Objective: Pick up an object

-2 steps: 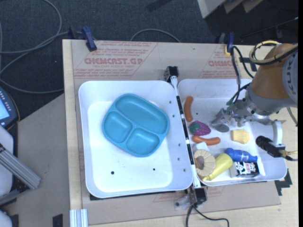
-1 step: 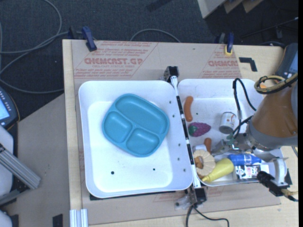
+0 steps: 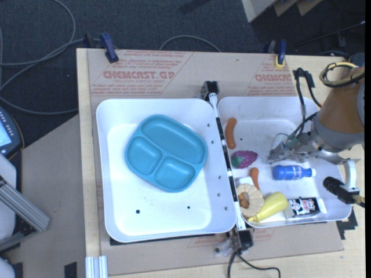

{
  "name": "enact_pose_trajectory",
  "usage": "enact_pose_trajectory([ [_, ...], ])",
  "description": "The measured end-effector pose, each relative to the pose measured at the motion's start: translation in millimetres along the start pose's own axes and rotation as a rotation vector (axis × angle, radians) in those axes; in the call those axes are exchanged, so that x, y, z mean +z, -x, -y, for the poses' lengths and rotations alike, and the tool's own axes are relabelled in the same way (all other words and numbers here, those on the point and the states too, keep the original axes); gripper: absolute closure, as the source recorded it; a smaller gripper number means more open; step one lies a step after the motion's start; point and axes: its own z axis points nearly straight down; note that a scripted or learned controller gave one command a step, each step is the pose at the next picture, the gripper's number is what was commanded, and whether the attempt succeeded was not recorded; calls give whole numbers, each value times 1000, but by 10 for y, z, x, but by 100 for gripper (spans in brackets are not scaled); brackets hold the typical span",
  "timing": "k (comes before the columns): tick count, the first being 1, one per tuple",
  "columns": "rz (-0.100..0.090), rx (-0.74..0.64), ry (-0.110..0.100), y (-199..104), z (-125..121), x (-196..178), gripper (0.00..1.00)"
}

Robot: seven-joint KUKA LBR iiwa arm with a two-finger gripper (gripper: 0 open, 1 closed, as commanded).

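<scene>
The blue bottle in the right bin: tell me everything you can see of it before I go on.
The small blue plastic bottle lies on its side on the floor of the right white bin, long axis running left to right in the camera view. Its body is bright blue with a pale band, likely a label, toward the right end; which end carries the cap is unclear. The gripper sits just above it in the picture, with a narrow gap between them. The black-and-white printed packet lies below it, apart.

Blue plate (image 3: 166,152); blue bottle (image 3: 293,172); yellow bottle (image 3: 270,207).
</scene>
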Motion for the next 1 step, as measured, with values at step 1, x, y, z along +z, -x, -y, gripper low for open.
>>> enact_pose_trajectory([
  [1, -22, -6, -12, 237, -496, 11, 0],
])
